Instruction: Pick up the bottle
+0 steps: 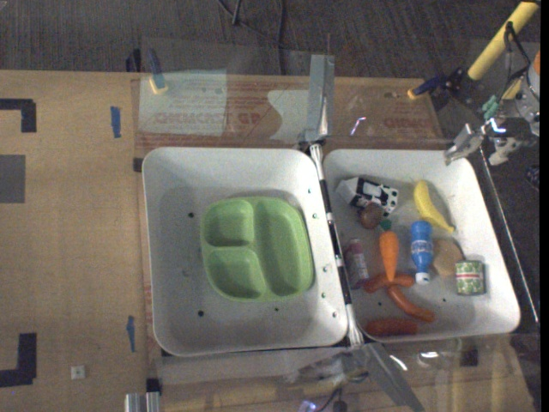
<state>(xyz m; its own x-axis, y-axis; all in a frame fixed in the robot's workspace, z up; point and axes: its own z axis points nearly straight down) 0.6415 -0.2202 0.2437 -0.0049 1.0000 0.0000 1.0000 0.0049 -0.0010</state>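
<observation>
Among right-bin toys, blue bottle.

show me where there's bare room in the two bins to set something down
Left bin: a bare white band runs all around the green divided plate, widest along its far and left sides. Right bin: crowded through the middle, where the bottle, carrot, banana and sausages cluster; its far right corner is free.

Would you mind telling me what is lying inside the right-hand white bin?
The right bin holds a blue bottle, banana, carrot, black-and-white toy, small green can, sausages and a pinkish item. Anything beneath them is covered.
</observation>
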